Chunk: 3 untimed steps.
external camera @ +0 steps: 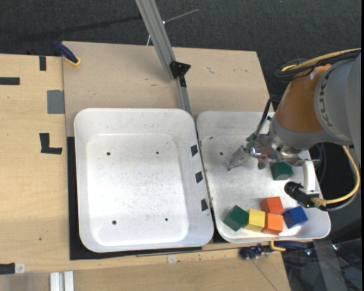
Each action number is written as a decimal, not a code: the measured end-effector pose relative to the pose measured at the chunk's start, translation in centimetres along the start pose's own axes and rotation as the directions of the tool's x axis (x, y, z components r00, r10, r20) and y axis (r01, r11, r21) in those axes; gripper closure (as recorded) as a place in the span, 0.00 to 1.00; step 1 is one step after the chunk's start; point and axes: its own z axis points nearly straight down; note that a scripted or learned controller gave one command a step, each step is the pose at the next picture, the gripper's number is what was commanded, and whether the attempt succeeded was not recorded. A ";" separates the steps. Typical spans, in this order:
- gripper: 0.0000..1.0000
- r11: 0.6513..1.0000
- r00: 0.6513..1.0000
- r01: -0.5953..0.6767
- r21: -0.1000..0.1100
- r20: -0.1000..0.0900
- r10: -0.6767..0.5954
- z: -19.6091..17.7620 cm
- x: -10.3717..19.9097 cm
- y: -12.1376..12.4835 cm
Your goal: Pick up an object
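My gripper hangs low over the middle of the right bin, reaching in from the right under the grey and orange arm. A dark green block lies just right of the gripper, partly under the wrist. Along the bin's front edge sits a cluster of blocks: a green one, a yellow one, two orange ones and a blue one. I see no block in the gripper.
The left bin lies beside the right one, their rims touching. A slanted metal pole crosses the bench behind the bins. A black and yellow cable hangs at the right bin's right edge.
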 end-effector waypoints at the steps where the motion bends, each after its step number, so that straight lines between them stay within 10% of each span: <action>1: 0.00 1.000 1.000 0.001 -0.004 0.001 0.000 4.3 0.1 -0.1; 2: 1.00 1.000 1.000 0.001 -0.005 -0.001 -0.001 3.2 0.2 0.0; 3: 1.00 1.000 1.000 0.000 -0.011 0.001 0.000 -1.4 -0.1 0.7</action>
